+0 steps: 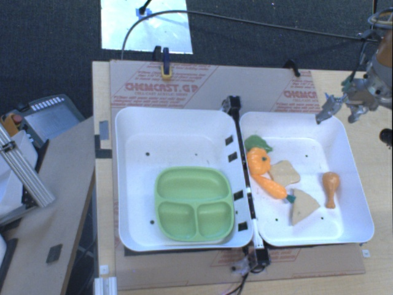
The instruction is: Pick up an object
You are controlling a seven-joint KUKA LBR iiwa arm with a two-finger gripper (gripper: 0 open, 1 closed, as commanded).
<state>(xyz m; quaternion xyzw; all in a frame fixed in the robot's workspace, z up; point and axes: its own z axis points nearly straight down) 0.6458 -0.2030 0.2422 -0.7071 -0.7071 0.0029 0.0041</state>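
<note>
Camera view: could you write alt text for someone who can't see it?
Two shallow white bins sit side by side on a bench: the left bin holds a green divided plate, the right bin holds toy food including an orange carrot and a drumstick. The robot's end effector hovers open above the right bin's far corner, holding nothing.

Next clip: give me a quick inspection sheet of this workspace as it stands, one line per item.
Surface: two white bins, left bin and right bin, on a board.
Job's things: in the right bin, a carrot, a drumstick, two tan bread pieces.
Clutter: green divided tray in the left bin.
Claw: claw open, above the right bin's far right corner, holding nothing.
Cables: black cable across the dark floor beyond the bench.
Surroundings: pale sheet on the floor; grey device at left.
</note>
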